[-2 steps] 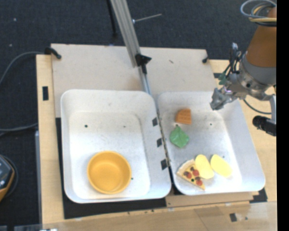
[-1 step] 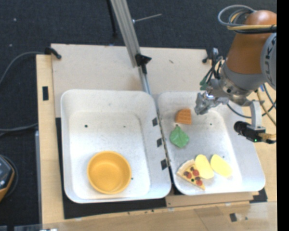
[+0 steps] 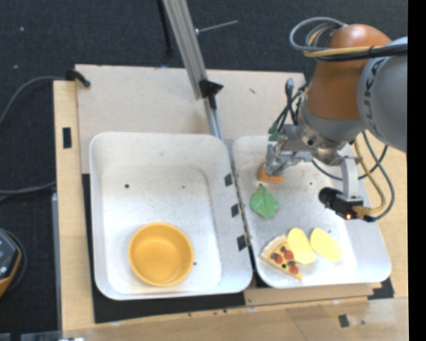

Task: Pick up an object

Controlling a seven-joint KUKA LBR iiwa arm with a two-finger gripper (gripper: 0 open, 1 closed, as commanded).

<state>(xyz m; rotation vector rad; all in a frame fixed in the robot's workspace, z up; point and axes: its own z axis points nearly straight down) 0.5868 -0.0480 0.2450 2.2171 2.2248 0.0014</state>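
My gripper [image 3: 272, 169] hangs over the back left of the right bin [image 3: 369, 261], pointing down. A small orange piece [image 3: 270, 178] sits directly under its tips, touching or nearly so; whether it is between the fingers I cannot make out. Just in front of it lies a green leaf-shaped piece [image 3: 264, 203]. Nearer the bin's front lie a pizza slice [image 3: 280, 257] and two yellow pieces [image 3: 299, 246] [image 3: 326, 244].
The left bin [image 3: 106, 190] holds a yellow bowl [image 3: 160, 253] at its front. A slanted metal pole [image 3: 192, 52] rises from the bench behind the bins. Cables and a black fitting [image 3: 339, 201] hang from the arm over the right bin.
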